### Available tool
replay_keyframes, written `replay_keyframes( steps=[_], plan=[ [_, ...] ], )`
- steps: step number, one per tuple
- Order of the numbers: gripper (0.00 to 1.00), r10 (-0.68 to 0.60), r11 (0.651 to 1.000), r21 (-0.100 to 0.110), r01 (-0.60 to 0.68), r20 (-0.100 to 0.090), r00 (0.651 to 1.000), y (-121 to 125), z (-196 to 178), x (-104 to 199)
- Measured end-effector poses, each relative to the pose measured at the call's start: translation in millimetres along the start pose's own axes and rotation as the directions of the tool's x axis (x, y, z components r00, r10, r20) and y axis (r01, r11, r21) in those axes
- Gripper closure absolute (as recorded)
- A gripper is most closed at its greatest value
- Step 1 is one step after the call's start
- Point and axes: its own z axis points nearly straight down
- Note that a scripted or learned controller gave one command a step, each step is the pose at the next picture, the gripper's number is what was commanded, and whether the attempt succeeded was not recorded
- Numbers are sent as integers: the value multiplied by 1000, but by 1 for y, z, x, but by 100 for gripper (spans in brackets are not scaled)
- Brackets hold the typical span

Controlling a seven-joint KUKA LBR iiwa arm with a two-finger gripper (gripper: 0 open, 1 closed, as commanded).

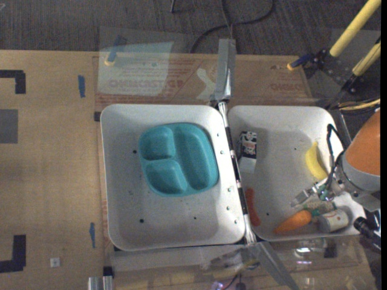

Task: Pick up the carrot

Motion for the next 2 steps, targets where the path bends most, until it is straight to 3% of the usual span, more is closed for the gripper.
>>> replay_keyframes(
  steps=[1, 2],
  plan=[
    [0, -9, 1000, 0, 9, 1, 1000, 0, 0, 0],
    [0, 93, 996, -2, -93, 2, 996, 0, 0, 2]
  ],
)
